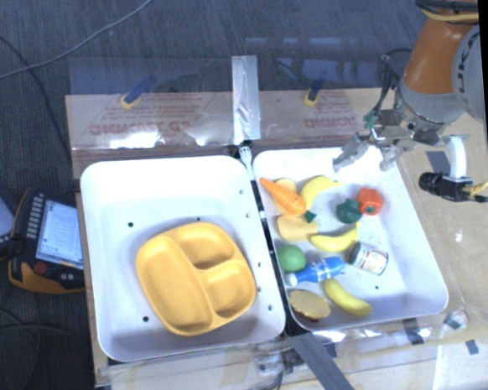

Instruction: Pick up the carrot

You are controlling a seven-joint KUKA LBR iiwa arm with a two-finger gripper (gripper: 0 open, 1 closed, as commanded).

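The gripper hangs above the upper right corner of the right bin, and its two fingers are spread apart with nothing between them. The carrot lies well apart from it, in the upper left part of the same bin, close to the wall which divides the two bins, with its point toward the upper left. Just beside the carrot on the right is a yellow banana. Further right lie a green vegetable and a red tomato, touching each other. Below the carrot are a second banana, a green lime, a blue bottle, a small can and a third banana. The left bin holds a yellow divided plate. On the counter at the far left lies a control pendant.
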